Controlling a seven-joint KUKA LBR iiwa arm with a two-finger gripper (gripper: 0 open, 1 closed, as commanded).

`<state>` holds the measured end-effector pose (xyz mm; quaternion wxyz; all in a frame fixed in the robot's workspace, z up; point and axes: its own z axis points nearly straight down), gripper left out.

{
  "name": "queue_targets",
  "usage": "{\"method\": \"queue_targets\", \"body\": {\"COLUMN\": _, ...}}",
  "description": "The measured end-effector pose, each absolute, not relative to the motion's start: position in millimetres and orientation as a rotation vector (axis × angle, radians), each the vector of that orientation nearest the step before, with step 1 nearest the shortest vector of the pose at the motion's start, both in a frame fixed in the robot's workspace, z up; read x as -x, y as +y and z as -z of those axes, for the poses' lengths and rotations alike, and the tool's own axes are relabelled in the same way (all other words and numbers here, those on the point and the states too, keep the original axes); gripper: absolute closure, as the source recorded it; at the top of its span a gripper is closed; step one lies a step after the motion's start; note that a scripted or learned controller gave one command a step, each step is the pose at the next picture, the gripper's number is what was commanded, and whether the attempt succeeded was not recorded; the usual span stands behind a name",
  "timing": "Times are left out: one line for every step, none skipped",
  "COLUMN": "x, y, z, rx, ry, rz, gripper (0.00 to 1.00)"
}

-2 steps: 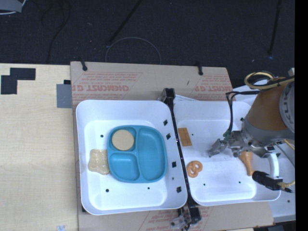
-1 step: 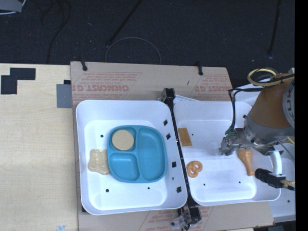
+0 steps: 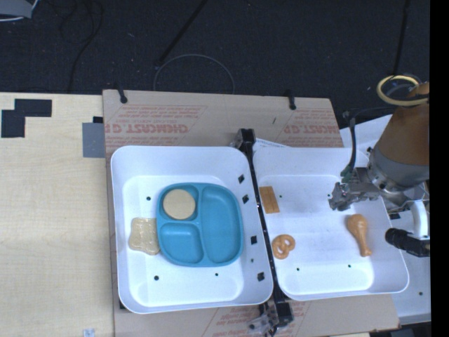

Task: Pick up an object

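In the right-hand shallow white bin (image 3: 330,286) lie three loose things. One tan plastic drumstick (image 3: 359,233) rests near the bin's right wall; its long axis runs nearly up and down the view, tilted a little, with the rounded thick end toward the top left and the thin end toward the bottom right. One orange pretzel-shaped toy (image 3: 283,246) lies flat near the bin's left wall, well apart from the drumstick. One small orange rectangular block (image 3: 268,199) lies just above the pretzel, close to the divide between the bins, its long side running up and down the view.

The dark metal claw (image 3: 342,195) sits at the upper right of this bin, above and left of the drumstick and not touching it. Nothing can be seen between its parts, and how far it is parted cannot be told from this slanted view. The grey arm (image 3: 400,160) reaches in from the right.

The left-hand shallow white bin (image 3: 140,163) holds one blue three-compartment plastic tray (image 3: 210,230), with one round tan disc (image 3: 178,203) in its upper-left compartment. One pale beige toast-like slab (image 3: 144,235) lies touching the tray's left edge. Both bins stand on a brown cardboard sheet (image 3: 210,121) on the table (image 3: 49,223).
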<state>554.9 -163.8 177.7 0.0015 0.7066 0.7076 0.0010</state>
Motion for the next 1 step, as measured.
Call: {"method": "queue_targets", "body": {"x": -551.1, "y": -155.3, "z": -230.6, "rx": -2.217, "ry": 2.222, "rz": -0.003, "gripper": 1.00}}
